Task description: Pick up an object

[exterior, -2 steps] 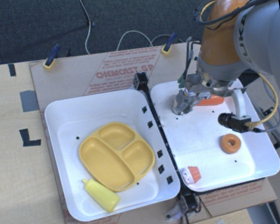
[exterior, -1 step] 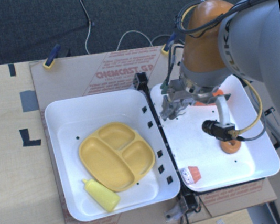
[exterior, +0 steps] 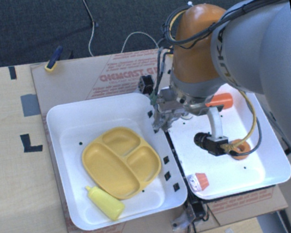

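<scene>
Grey arm (exterior: 249, 40), gripper (exterior: 160, 119) above the bin (exterior: 62, 154) rim, whether open cannot tell, yellow plate (exterior: 121, 161) inside

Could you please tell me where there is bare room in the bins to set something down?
Left bin: bare strip along the far wall beyond the plate, and the near right corner beside the bottle. Right bin: near floor right of the small orange piece. Crowded around the end effector between the bins.

Light wood bench (exterior: 13, 185), black tape marks (exterior: 28, 142) at left. Printed cardboard sheet (exterior: 100, 79) lies on it, carrying two white bins, left bin (exterior: 59, 172) against right bin (exterior: 264, 168).
</scene>
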